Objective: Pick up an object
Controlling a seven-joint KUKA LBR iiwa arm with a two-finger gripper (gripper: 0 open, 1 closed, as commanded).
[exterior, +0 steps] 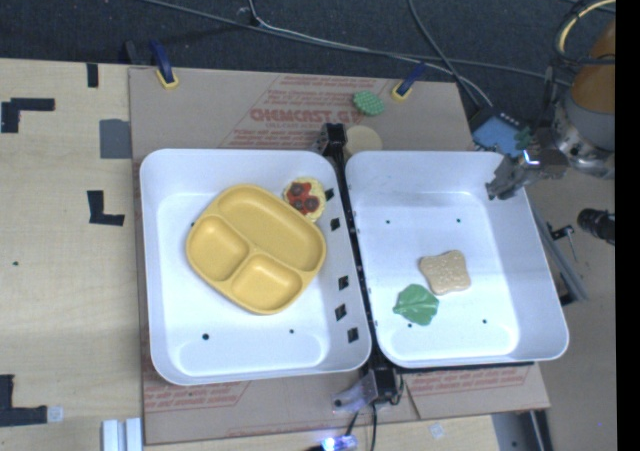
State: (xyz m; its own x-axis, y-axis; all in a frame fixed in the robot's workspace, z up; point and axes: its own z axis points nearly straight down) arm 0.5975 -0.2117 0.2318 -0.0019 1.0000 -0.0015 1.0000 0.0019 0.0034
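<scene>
Grey arm parked at the right edge, gripper [508, 182] hanging over the right bin's [528, 269] top-right corner, nothing between the fingers; can't tell if they're spread or pressed together. Right bin holds a tan toast piece [445, 272] and a green leaf [416, 304] just beside it, near the middle-bottom. Left bin [165, 269] has a yellow tray [256, 248], tilted, with a small pizza [305, 196] at its upper right corner.
</scene>
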